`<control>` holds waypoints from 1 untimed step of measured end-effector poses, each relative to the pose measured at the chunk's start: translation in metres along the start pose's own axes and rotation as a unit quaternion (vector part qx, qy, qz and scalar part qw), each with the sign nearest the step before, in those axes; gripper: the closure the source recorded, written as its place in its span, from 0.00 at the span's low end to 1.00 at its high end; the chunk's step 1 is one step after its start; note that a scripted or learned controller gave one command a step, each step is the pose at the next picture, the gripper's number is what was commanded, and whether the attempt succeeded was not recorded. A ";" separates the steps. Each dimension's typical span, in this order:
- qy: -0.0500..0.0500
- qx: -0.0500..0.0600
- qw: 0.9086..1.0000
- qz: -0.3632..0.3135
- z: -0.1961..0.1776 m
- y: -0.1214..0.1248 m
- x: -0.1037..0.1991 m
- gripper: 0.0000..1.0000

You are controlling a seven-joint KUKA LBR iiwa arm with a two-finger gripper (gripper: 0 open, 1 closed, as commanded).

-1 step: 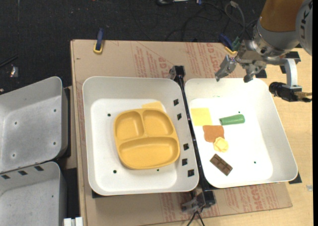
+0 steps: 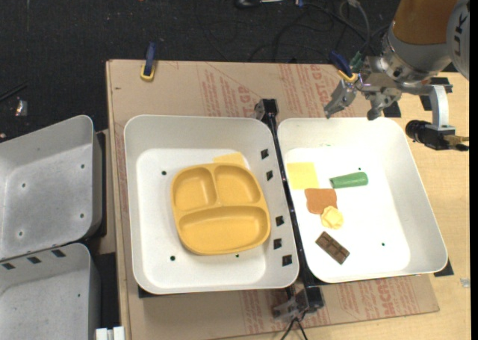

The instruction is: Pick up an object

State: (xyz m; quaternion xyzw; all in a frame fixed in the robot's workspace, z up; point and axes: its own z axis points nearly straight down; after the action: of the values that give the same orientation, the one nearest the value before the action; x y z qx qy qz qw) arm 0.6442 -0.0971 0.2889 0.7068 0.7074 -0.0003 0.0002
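Observation:
My gripper (image 2: 355,105) hangs over the far rim of the right bin (image 2: 418,211), its two fingers spread apart with nothing between them. Below it in that bin lie a pale yellow flat square (image 2: 302,175), a green cylinder (image 2: 349,179), a brown-orange flat piece (image 2: 321,199), a small yellow lump (image 2: 331,217) and a dark brown bar (image 2: 331,247). All of these sit nearer the camera than the gripper, towards the bin's left half.
The left bin (image 2: 146,204) holds a yellow divided plate (image 2: 221,208) with a pale yellow sheet (image 2: 230,159) peeking out behind it. A black divider (image 2: 278,181) runs between the bins. Grey trays (image 2: 45,181) lie at the far left. Clamps sit on the bench's far edge.

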 end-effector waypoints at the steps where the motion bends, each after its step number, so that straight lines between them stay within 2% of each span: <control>1: 0.000 0.003 1.000 0.001 0.063 -0.006 -0.002 0.00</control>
State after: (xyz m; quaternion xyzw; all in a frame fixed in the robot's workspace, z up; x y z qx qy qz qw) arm 0.6384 -0.0995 0.2262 0.7076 0.7066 -0.0022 -0.0023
